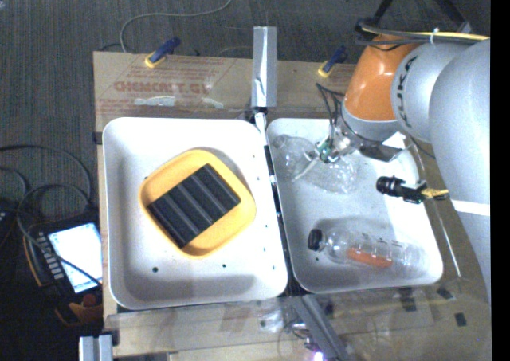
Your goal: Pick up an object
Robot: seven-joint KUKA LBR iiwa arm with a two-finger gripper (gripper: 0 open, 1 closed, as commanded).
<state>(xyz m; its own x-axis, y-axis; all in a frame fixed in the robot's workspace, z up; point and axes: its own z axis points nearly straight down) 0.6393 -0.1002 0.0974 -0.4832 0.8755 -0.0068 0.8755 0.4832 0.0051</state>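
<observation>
- The arm [430, 88] reaches in from the right, and its orange band sits above the far part of the right bin [414, 268].
- The gripper [333, 148] hangs over that bin's far left area, right above a clump of clear crinkled plastic [319, 164]; the fingers are hidden by the wrist and glare, so I cannot tell whether they are apart or closed.
- The clear plastic looks to be just under and beside the gripper tip, but whether the two touch cannot be told.
- A clear bottle [362, 248] with a dark cap lies flat in the near part of the same bin, well apart from the gripper.
- The bottle's long axis runs roughly left to right across the bin, with the cap pointing left toward the divider between the bins; an orange streak shows inside it.
- The left bin [127, 152] holds a yellow tray [199, 202] with a black ribbed insert, lying flat and turned at a slant to the bin walls.
- A small black part with a yellow tip [402, 187] sticks out from the arm over the right bin.
</observation>
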